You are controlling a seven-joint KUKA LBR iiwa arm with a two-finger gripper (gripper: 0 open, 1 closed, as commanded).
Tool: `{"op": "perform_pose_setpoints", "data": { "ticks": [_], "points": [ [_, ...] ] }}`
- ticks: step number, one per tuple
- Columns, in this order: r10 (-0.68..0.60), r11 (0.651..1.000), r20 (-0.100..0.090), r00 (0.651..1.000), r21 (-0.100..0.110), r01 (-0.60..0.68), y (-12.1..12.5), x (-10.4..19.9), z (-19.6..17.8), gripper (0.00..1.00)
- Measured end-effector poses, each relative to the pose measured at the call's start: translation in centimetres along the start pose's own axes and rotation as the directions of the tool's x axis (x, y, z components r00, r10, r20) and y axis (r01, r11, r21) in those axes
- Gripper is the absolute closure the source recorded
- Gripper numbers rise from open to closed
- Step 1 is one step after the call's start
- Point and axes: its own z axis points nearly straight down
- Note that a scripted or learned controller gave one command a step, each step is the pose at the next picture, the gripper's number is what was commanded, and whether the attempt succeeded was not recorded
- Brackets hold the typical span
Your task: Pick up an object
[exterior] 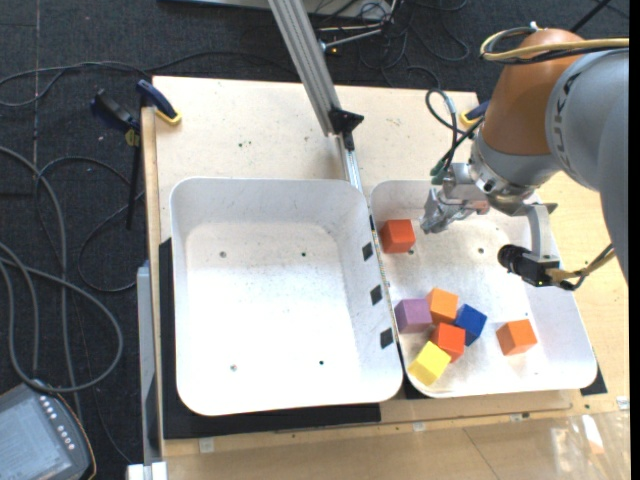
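**Visitor:** Where is your pincer just now?

**Arm:** My pincer point(436, 220) hangs over the right bin point(560, 368), toward its far left corner. It sits just beside the red-orange cube point(399, 235), a little to the cube's right and above it in the camera view. My grey wrist and the orange band point(525, 88) reach in from the right, over the bin's far edge.

**Visitor:** Is it gripping that cube?

**Arm:** No cube shows between the tips; the cube sits by itself on the bin floor, near the wall shared with the left bin point(200, 388). Whether the tips are spread or pressed together I cannot tell: from this slant they blur into one dark, tapering shape.

**Visitor:** And the other pieces?

**Arm:** All are in the right bin, toward its near side. A purple block point(413, 315) lies close to the left wall. Just beside it, an orange block point(443, 304), a blue block point(470, 322), a red block point(449, 340) and a yellow block point(430, 363) crowd together, seemingly touching one another. Another orange cube point(516, 336) sits apart from the cluster, farther right.

**Visitor:** What else is about?

**Arm:** The two bins rest side by side on a pale wooden bench point(250, 128). A slanted metal rail point(305, 53) comes down from the top to the place where the bins meet. Black cables point(60, 218) trail over the dark floor at left.
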Motion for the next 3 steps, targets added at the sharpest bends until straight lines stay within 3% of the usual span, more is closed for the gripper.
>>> {"op": "perform_pose_setpoints", "data": {
  "ticks": [2,3],
  "points": [
    [0.0,1.0,-0.001,1.0,-0.001,0.0,3.5,10.0,-1.1,1.0],
    [0.001,1.0,-0.001,1.0,-0.003,-0.001,5.1,14.9,-3.5,1.0]
  ]
}}
